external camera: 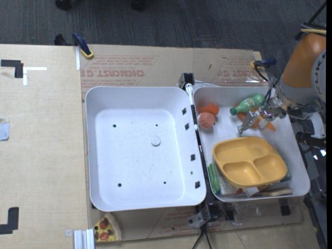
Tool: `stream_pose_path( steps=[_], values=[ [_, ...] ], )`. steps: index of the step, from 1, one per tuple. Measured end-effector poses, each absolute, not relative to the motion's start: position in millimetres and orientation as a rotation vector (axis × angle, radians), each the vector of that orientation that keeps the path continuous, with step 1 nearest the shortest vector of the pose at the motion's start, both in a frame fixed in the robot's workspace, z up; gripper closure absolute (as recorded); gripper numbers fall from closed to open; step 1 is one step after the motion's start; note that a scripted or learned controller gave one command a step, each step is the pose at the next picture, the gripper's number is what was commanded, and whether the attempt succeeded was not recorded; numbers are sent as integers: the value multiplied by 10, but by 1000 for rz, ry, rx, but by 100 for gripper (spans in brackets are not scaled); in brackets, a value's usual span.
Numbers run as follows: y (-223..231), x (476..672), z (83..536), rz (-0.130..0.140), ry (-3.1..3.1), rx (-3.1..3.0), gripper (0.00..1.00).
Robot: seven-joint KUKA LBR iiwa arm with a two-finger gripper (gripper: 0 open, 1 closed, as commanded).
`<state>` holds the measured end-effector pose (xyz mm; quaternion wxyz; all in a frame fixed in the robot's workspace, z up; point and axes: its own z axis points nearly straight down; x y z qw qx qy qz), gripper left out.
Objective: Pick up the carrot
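Tool (255,120) over right bin (298,154), one carrot (267,124), two bins

Two shallow white bins are set side by side on a sheet of cardboard (171,66). In the right bin (300,160) a yellow divided tray (250,162) is tilted against the near wall — flat packets are tucked under it at the near edge. A green bottle (247,104) is laid on its side near the far wall, and a peach-coloured ball (207,120) is placed by the far left corner, close to the left wall. The left bin (98,154) is seen beside it. A pizza-slice toy (106,229) is laid on the cardboard at that bin's near left corner — just outside it.
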<state>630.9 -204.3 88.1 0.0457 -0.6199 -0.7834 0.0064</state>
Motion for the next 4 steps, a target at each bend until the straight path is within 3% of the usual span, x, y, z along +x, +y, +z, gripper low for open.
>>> stream_pose_path(
  steps=[1,2,3,4],
  values=[
    [-2066,6038,900,-23,-2603,-1719,0],
    [-2110,6048,996,-13,-2611,-1731,100],
    [-998,6268,1735,-2,-2704,-1607,100],
    [-1754,6585,2593,2,-2911,-1199,100]
  ],
)
